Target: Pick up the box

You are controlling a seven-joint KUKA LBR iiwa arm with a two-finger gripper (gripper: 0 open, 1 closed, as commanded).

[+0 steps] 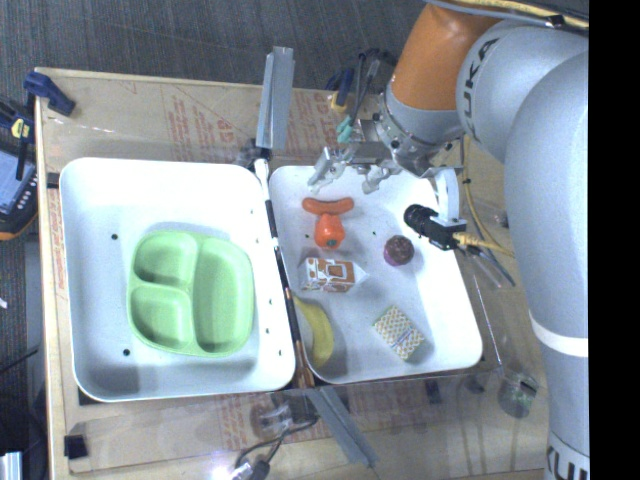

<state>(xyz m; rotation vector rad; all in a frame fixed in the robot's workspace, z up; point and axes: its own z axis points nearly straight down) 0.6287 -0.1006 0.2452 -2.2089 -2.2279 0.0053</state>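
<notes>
Box, the small white-and-orange printed carton point(329, 274), lies in the right bin toward the near rim from my empty, spread-fingered pincer point(350, 172), long axis running left-right.

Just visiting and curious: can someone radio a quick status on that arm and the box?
Gripper open, holding nothing, at right bin's far edge. Box lying mid-bin, untouched. Sausage and carrot lie between gripper and box.

The box point(329, 275) I am after is small, white and orange with printed sides. It lies flat in the middle of the right-hand bin point(455, 343), slightly askew.
</notes>
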